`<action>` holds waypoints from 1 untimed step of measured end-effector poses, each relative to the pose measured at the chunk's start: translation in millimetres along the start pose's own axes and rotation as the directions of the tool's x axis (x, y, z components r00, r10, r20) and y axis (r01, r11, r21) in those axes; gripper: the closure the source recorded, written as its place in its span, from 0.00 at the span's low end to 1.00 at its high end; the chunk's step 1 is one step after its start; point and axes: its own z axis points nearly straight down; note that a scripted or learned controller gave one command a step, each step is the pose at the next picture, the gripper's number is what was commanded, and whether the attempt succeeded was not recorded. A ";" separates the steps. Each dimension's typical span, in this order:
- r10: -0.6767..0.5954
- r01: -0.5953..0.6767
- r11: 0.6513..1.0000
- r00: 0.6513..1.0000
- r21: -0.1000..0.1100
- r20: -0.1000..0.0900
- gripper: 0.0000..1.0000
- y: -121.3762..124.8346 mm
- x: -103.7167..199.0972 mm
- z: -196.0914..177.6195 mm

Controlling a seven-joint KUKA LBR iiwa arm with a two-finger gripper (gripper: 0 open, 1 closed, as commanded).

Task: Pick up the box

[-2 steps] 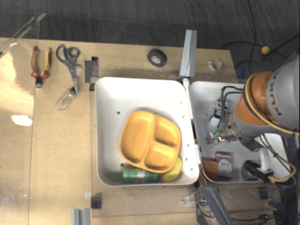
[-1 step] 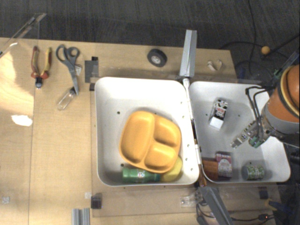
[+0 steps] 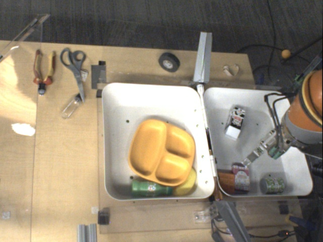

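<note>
Wooden bench [image 3: 60,175], box [image 3: 235,121] in right bin [image 3: 217,105], tool [image 3: 254,157] state unclear

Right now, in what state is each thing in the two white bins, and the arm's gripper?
Yellow plastic divided tray: upside down in the left bin, tilted over other items.
Green can: lying on its side, partly under the tray.
Small black and white box: lying in the right bin, not gripped.
Gripper: low over the right bin, apart from the box.
</note>
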 end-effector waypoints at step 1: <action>-0.053 0.053 0.999 0.999 0.001 -0.004 0.00 24.9 36.0 61.2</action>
